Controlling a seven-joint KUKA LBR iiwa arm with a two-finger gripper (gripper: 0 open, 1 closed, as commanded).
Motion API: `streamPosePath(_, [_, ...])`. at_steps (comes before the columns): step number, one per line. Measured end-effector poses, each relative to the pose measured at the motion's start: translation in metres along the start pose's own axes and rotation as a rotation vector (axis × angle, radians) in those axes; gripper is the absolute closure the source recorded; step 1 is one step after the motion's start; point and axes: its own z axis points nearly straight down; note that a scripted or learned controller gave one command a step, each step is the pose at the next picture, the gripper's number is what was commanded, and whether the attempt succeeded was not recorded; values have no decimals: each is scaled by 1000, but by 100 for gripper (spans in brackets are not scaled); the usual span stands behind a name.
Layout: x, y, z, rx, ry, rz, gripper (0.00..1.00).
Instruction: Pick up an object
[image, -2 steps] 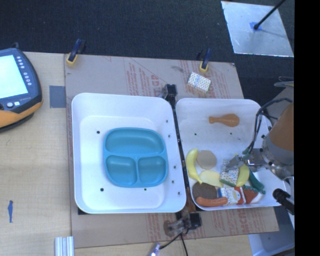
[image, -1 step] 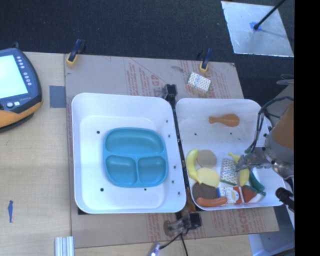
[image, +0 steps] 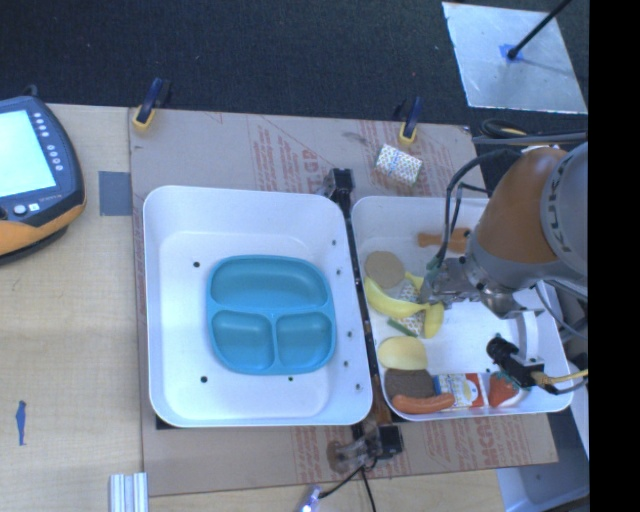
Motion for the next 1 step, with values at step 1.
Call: streamPosePath(1, [80, 20, -95, 14, 4, 3, 100])
